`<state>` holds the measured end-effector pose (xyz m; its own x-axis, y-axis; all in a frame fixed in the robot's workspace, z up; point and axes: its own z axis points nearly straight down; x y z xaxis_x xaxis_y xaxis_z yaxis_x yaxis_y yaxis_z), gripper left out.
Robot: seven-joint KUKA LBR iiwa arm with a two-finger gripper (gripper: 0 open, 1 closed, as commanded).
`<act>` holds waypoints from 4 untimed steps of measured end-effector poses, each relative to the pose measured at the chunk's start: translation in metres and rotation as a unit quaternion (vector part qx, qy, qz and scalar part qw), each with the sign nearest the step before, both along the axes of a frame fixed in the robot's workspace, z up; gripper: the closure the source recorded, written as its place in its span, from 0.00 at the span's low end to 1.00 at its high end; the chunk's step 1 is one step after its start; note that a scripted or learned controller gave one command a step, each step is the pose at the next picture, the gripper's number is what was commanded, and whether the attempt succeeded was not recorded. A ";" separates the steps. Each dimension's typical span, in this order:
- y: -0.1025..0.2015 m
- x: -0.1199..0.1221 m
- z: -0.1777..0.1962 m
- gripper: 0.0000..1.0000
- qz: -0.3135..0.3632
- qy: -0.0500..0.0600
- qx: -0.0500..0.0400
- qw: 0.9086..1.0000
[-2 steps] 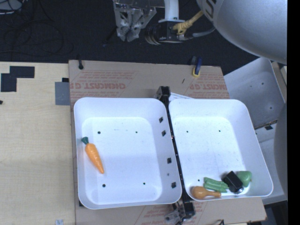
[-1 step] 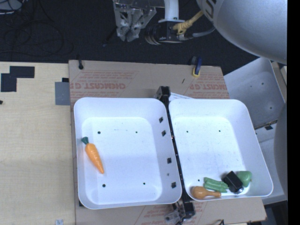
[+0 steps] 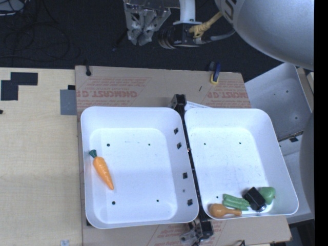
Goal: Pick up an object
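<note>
An orange carrot [image 3: 103,171] with a green top lies in the left bin [image 3: 128,121], near its left wall. In the right bin's [image 3: 230,118] front right corner several small things huddle together: an orange pear-shaped piece [image 3: 224,210], a green bean pod [image 3: 236,202], a black block [image 3: 254,198] and a green piece [image 3: 267,192]. My gripper [image 3: 144,34] hangs high above the bench, beyond the back of the left bin and far from every object. Nothing is seen in it.
The two bins sit side by side on a cardboard sheet [image 3: 154,88], joined by a black clip strip [image 3: 185,158]. A blue and yellow clamp [image 3: 215,73] holds the sheet's back edge. The large grey arm [image 3: 271,19] looms over the back right.
</note>
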<state>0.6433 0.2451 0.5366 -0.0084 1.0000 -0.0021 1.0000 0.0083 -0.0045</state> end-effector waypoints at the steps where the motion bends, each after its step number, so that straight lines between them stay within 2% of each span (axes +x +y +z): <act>1: 0.000 0.000 0.000 1.00 0.000 0.000 0.000 1.000; 4: 0.000 0.000 0.000 1.00 0.001 0.000 0.000 1.000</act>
<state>0.6432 0.2455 0.5366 -0.0094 1.0000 -0.0021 0.9999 0.0094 -0.0046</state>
